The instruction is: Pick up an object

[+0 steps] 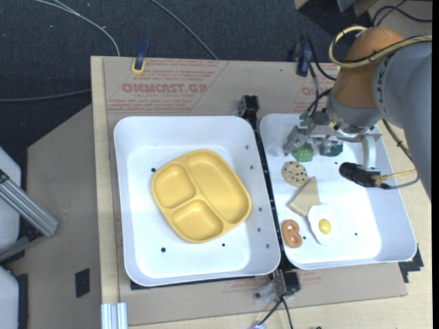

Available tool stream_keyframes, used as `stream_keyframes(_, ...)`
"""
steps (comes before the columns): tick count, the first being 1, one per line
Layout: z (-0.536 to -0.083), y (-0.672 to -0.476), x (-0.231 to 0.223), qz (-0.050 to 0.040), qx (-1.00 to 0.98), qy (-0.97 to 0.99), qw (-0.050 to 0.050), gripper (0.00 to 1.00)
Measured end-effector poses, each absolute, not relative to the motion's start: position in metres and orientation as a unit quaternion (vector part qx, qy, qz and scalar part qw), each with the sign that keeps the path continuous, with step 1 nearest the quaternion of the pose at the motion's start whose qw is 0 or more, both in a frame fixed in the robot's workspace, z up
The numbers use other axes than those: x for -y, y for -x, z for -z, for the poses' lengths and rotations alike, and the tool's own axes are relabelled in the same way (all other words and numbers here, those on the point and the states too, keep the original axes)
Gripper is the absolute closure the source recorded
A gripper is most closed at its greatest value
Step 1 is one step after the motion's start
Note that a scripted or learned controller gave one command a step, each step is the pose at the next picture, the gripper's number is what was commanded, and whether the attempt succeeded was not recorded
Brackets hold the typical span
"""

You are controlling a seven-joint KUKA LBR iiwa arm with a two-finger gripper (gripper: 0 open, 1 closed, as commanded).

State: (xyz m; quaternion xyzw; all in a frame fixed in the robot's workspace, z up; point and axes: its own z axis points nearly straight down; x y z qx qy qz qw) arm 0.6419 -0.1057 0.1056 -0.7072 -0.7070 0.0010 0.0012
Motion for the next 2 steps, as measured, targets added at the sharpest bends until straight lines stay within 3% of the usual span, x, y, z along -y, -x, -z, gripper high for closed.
stream_keyframes(1, -0.083, -0.642, 0.105, -0.0014, 0.707, 0.707, 0.002, 0.00)
stream_keyframes(2, -0.096, -0.642, 0.105, -0.0003, 0.707, 0.707, 0.000, 1.00)
